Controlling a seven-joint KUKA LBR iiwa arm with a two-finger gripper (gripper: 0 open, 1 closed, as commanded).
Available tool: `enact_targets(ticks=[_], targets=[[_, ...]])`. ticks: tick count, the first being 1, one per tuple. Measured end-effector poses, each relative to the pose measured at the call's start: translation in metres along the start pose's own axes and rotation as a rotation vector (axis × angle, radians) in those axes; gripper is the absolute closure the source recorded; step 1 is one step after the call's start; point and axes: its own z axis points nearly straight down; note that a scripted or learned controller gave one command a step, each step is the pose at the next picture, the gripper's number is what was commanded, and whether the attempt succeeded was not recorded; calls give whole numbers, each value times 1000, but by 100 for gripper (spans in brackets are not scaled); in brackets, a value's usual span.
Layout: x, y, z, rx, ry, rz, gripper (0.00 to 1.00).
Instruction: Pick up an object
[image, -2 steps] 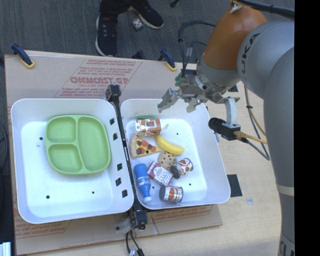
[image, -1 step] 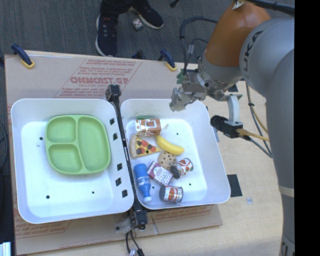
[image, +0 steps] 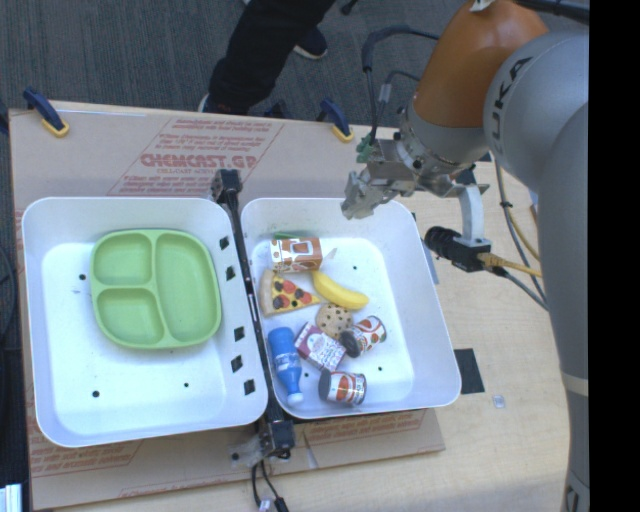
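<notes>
Two shallow white plastic bins sit side by side on the worktop, atop a flat cardboard sheet.

Left bin: a green three-compartment plastic plate, toward the rear.

Right bin, contents clustered left of centre:
- small brown juice carton rearmost
- triangular pizza-slice toy just in front of carton
- yellow toy banana right of pizza slice
- round chocolate-chip cookie in front of banana
- blue plastic bottle along left wall, near front
- small red-and-white packet between bottle and cookie
- red-labelled tin can right of packet
- second red-labelled can frontmost

Grey two-finger gripper over right bin's rear rim.
</notes>
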Motion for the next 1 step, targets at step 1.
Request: enact_targets(ticks=[1], targets=[[0, 0, -10, 1, 1, -3, 100]])
